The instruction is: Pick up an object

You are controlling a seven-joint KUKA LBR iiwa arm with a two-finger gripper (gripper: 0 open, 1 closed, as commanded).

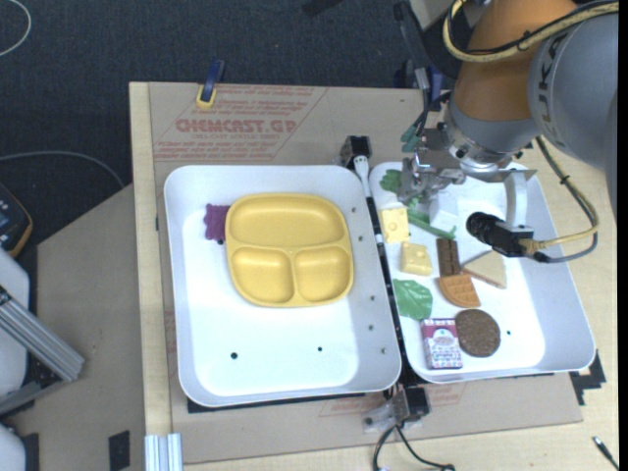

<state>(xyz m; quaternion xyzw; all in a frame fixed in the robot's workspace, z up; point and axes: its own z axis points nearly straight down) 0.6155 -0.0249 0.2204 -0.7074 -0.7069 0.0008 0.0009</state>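
My gripper (420,186) hangs low over the far left part of the right bin (549,332), just above a green leaf-like piece (394,181) and a green strip (428,224). Nothing shows between its fingers. Near it lie a yellow cheese cube (394,225), a second yellow cheese piece (416,259), a brown bar (447,254), a tan wedge (489,268), an orange-brown cracker (457,289), a green leaf (413,298), a dark round cookie (478,332) and a small red packet (442,344).
The left bin (275,361) holds a yellow divided plate (289,248) with a purple item (215,222) tucked at its left edge. A black wrist-mounted part (496,234) juts over the right bin. A yellow clamp (207,93) sits at the board's far edge.
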